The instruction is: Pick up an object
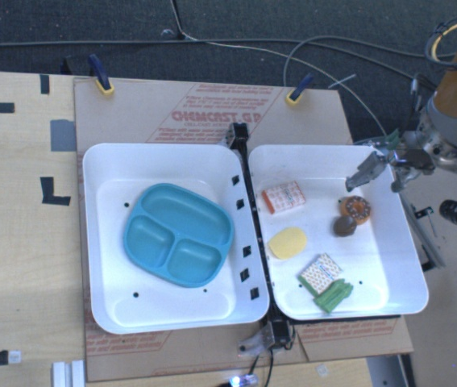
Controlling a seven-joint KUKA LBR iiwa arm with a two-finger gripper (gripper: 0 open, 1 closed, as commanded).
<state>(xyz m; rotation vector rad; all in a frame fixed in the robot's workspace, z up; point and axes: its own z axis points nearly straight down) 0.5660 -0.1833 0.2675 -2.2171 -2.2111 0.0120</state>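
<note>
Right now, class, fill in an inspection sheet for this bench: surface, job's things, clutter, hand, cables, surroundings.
Surface: brown board held by two clamps, bearing the left bin and the right bin side by side.
Job's things: in the right bin, an orange-and-white packet, yellow disc, brown doughnut-like piece touching a dark lump, checked packet beside a green piece. In the left bin, a blue divided plate.
Clutter: nothing seen.
Hand: hand hangs over the right bin's upper right edge, fingers spread, nothing between them.
Cables: black cable and grey cable across the dark floor behind.
Surroundings: wooden tabletop with black marks at left.
</note>
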